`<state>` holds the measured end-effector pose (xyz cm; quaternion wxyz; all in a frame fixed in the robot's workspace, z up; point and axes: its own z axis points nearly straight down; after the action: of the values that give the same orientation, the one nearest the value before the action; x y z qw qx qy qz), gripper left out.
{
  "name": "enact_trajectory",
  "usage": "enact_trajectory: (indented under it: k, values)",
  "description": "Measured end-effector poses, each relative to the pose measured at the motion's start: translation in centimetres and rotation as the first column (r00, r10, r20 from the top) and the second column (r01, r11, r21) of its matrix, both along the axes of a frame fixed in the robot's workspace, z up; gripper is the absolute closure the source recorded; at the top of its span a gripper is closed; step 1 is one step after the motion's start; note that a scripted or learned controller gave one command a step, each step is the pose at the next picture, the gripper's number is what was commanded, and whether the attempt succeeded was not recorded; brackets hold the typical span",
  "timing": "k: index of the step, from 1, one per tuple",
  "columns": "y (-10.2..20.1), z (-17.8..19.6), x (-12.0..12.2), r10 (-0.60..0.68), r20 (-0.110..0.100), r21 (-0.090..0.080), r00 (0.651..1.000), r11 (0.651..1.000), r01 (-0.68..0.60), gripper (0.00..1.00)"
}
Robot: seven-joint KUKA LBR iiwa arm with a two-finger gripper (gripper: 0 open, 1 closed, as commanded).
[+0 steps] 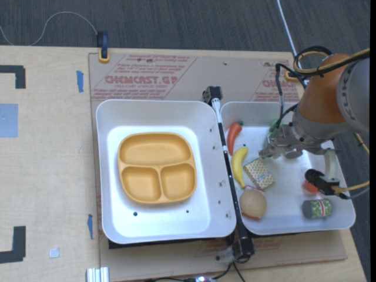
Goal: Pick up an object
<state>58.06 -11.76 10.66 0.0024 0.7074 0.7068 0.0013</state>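
Note:
In the right bin lie a red-orange carrot-like piece, a yellow banana, a speckled tan block, a round peach-coloured fruit and a small green can on its side. My gripper hangs low over the middle of this bin, just right of the banana and above the tan block. Nothing shows between it and the bin floor.
The left bin holds a yellow three-compartment plate. A small red-orange thing lies near the right bin's right side, above the can. The arm crosses the right bin's far right corner.

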Motion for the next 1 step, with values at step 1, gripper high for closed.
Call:
enact_trajectory:
  k: [1]
  values:
    - [0.00, 0.00, 0.00, 0.000, 0.000, 0.000, 1.000, 1.000, 0.000, 0.00]
